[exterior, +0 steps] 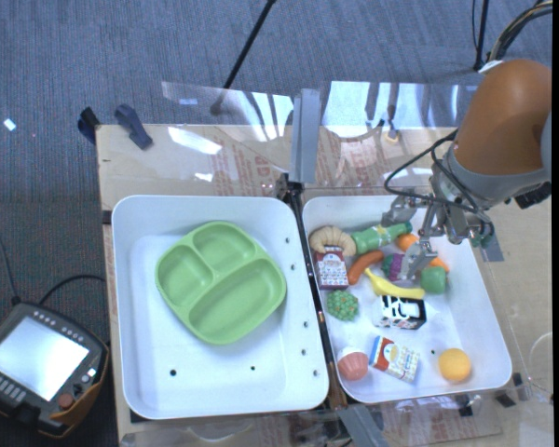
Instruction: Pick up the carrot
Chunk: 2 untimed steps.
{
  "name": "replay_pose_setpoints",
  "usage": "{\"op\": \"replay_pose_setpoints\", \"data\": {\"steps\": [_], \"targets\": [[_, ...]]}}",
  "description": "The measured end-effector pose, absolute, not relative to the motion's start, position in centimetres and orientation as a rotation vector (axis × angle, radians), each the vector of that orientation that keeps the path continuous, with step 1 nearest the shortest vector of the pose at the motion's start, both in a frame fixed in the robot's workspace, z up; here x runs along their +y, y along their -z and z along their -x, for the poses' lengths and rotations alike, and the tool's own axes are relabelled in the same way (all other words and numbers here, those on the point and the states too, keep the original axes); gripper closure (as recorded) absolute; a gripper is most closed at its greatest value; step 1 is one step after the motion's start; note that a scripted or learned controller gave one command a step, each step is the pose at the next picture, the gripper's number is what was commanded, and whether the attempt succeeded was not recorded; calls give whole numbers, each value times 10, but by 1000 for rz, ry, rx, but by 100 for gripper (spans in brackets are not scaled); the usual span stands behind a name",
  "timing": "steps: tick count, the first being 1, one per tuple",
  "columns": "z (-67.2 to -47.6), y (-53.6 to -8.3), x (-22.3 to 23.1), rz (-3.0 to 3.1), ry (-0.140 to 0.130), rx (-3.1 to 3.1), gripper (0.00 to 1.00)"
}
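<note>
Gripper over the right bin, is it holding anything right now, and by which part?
Cannot be told: the gripper sits low among the toys beside the carrot, with its fingertips too cluttered to read.

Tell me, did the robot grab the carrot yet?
Not yet. The small orange carrot lies in the right white bin, beside the yellow banana. The two-finger gripper is down among the toys just right of it, with no carrot between its fingers. Grabbing and lifting are left.
</note>
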<state>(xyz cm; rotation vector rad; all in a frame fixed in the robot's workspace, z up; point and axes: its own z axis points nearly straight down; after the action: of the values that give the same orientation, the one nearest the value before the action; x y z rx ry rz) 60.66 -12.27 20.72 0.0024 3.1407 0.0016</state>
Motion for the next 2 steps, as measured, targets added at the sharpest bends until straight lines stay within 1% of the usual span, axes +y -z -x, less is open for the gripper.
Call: {"op": "replay_pose_setpoints", "data": {"steps": [1,2], "targets": [[-603,-113,-148,-31,-3,3131,0],[-638,-94,-131,101,2,3147,0]]}}
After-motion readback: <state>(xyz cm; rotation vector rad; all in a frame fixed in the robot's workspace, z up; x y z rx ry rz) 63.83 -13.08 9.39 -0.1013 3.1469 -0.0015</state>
